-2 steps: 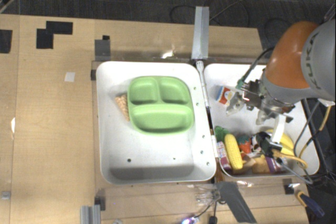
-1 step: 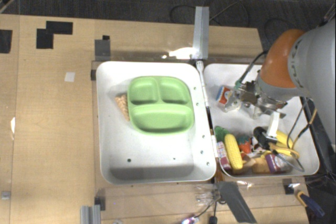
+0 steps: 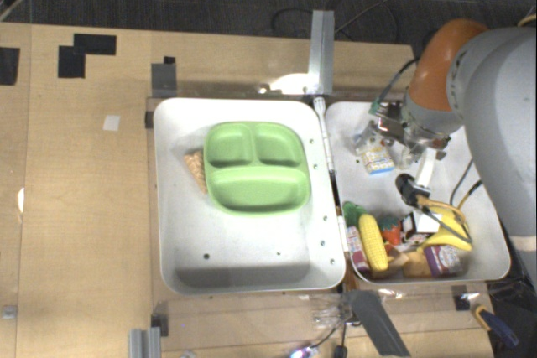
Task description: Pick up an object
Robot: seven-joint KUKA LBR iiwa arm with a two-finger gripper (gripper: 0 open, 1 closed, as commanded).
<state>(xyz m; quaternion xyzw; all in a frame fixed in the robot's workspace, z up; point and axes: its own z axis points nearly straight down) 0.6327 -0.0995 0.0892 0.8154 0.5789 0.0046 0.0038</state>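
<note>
Your robot's hand hangs over the upper part of the right white bin, above a small white-and-blue packet; you cannot tell how it is set. A yellow plastic corn cob and a yellow banana lie among the clutter at that bin's lower end. The green three-compartment plastic tray sits in the left white bin, partly over a tan textured piece.

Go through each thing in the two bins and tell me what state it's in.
Green divided tray: right way up, flat in the left bin.
Corn cob: lying in the right bin among other items.
Banana: lying near the right bin's front.
Gripper: hangs over the right bin.
</note>
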